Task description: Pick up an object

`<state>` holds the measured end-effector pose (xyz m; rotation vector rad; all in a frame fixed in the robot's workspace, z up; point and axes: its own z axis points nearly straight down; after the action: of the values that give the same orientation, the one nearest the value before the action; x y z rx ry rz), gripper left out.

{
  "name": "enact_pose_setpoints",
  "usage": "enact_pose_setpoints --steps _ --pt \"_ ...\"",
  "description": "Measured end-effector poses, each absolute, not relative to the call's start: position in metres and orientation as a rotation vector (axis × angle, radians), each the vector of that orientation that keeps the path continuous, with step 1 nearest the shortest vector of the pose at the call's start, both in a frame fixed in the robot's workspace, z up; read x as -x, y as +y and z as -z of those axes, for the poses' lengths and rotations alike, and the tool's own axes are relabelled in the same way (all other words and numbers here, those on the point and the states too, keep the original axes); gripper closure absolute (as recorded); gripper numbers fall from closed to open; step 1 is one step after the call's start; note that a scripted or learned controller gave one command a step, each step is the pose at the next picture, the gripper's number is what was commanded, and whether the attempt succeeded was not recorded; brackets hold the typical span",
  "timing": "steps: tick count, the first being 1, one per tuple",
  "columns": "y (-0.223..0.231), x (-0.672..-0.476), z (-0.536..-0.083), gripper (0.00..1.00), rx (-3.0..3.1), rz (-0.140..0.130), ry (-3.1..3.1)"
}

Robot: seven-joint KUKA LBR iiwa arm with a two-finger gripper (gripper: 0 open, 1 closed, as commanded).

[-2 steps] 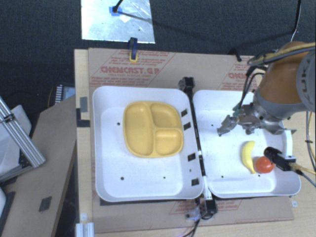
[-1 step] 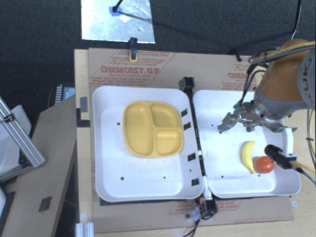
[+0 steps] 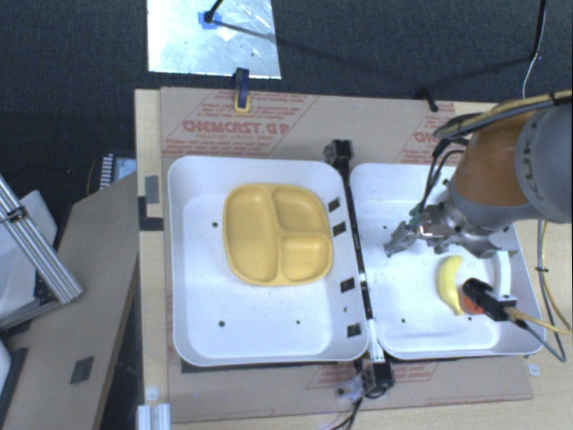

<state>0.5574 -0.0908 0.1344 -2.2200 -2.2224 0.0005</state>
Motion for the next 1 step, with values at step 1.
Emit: enact_pose_setpoints --steps 1 --pt "-0.0905 -0.5573 -0.0822 0.00 2.219 -0.002 -2.220"
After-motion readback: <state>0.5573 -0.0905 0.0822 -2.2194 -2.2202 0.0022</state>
